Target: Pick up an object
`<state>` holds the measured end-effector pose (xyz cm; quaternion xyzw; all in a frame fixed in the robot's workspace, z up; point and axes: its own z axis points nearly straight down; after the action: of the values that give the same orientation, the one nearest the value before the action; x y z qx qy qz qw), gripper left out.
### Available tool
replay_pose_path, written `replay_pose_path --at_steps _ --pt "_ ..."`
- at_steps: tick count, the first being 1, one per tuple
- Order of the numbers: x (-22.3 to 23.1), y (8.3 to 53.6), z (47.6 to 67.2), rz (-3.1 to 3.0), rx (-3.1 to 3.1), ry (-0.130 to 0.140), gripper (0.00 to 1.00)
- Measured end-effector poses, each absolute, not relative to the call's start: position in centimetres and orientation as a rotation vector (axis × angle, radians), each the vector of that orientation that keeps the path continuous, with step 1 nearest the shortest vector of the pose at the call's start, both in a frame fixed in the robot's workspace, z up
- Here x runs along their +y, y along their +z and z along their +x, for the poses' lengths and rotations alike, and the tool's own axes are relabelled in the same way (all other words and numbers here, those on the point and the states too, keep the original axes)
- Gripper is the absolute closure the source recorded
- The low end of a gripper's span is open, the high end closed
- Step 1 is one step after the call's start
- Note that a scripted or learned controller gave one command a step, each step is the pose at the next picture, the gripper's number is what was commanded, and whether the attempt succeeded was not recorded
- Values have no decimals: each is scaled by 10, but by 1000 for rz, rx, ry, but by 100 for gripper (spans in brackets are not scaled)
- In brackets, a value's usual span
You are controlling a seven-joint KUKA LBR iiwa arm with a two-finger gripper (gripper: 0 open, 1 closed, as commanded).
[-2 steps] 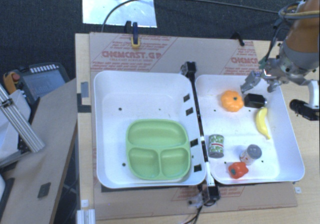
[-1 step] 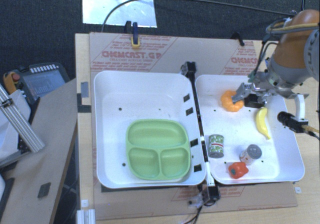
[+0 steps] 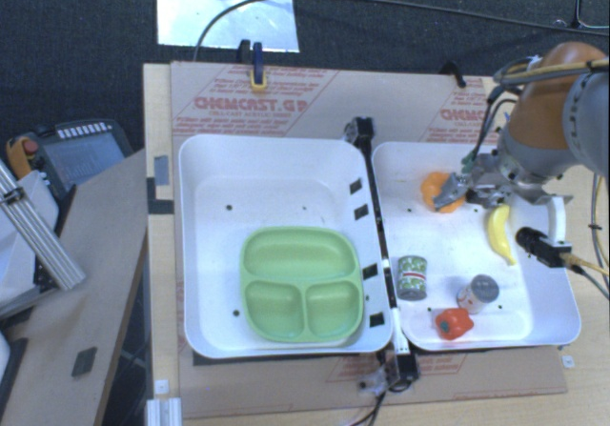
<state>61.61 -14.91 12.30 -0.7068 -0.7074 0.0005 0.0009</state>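
In the right bin (image 3: 534, 324), a small orange fruit (image 3: 435, 190) lies near the far left corner. My gripper (image 3: 456, 190) is down in the bin, touching the fruit's right side and covering part of it. A yellow banana (image 3: 498, 232) lies just right of the gripper. Nearer the front are a green-and-white can (image 3: 412, 276), a small grey-capped jar (image 3: 477, 292) and a red-orange vegetable (image 3: 455, 322).
The left bin (image 3: 210, 224) holds a green divided plate (image 3: 302, 283) in its front half. A black divider (image 3: 374, 224) runs between the bins. The arm's black cable fitting (image 3: 536, 245) hangs over the right bin's right side.
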Motion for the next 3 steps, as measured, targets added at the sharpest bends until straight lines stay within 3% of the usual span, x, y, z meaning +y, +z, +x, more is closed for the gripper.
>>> replay_pose_path --at_steps 1,3 --pt "-149 136 618 -2223 -2226 -4 100" --pt "-151 238 614 -2222 -2230 -7 100"
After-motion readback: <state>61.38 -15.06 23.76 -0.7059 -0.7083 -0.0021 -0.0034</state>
